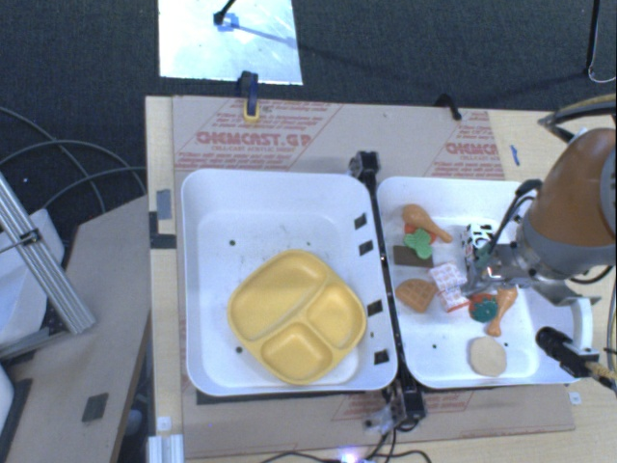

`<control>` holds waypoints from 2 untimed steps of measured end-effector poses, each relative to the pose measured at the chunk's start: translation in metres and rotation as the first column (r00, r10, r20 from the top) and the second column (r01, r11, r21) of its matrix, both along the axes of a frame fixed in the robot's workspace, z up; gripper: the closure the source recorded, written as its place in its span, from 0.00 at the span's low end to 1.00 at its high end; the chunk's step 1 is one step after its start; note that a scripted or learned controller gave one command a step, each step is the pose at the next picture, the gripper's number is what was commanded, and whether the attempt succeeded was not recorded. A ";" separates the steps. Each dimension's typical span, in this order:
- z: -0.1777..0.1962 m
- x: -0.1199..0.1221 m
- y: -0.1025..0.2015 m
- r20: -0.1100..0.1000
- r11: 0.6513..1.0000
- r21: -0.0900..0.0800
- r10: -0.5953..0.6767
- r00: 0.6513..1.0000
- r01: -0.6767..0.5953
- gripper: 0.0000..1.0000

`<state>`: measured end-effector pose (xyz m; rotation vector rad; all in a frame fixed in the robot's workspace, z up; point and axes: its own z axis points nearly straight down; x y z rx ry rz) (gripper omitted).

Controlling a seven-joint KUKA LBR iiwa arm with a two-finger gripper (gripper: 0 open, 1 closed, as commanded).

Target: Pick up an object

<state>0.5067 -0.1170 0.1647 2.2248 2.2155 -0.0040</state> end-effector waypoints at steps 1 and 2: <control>-0.023 0.064 0.030 0.004 1.000 0.003 0.011 1.000 -0.011 1.00; 0.023 0.108 0.078 0.010 1.000 0.005 0.014 1.000 -0.014 1.00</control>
